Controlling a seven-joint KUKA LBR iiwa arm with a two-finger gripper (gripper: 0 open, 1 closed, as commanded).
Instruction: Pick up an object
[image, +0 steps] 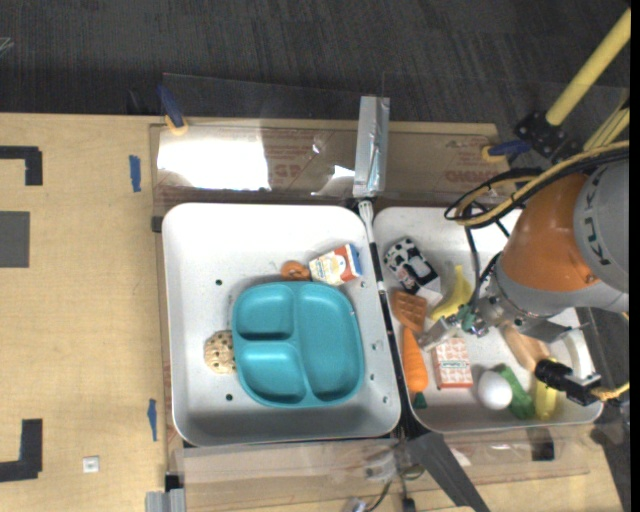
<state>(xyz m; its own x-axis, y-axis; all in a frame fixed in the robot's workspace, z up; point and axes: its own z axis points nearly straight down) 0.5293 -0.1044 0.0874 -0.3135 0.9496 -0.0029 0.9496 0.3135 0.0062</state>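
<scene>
Looming over the right bin (400, 222), the grey arm with its orange band (545, 245) hides much of that bin's clutter, and its gripper (462, 322) sits low among the toys, too muddled to tell whether it is released or clenched. Beneath it lie perhaps one carrot (415, 366), one white egg (495, 389) and one small box (452, 363); the left bin (190, 300) holds one teal divided plate (297, 342).
</scene>
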